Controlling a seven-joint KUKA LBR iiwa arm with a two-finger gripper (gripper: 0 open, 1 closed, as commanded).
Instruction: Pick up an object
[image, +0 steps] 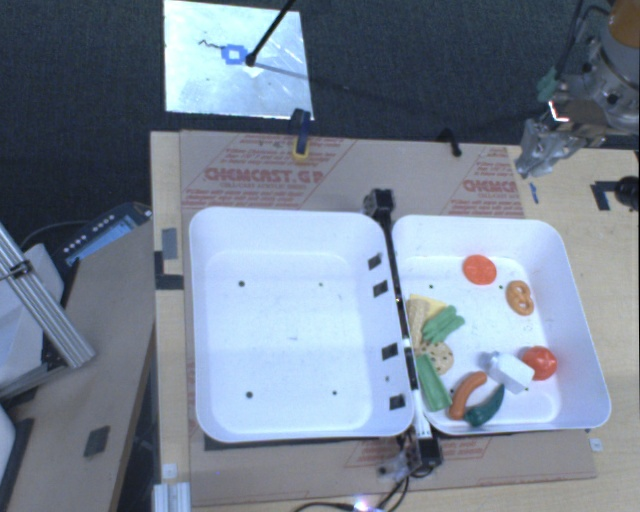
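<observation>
The right bin (570, 275) holds several toy foods: an orange-red round piece (479, 269), a brown pretzel (519, 296), a red tomato (541, 361), a white block (509, 372), an orange sausage (466, 392), a dark green pepper (487, 407), green bean pods (440, 325), a long green piece (431, 381), a yellow slice (420, 307) and a tan cookie (438, 355). My gripper (541, 150) hangs high over the cardboard behind the right bin, well apart from the objects, with nothing seen in it.
The left bin (215, 240) sits beside the right one, joined by a black clip strip (385, 290). A shiny metal plate (238, 55) lies on the dark floor at the back. A metal frame (40, 310) stands at the left.
</observation>
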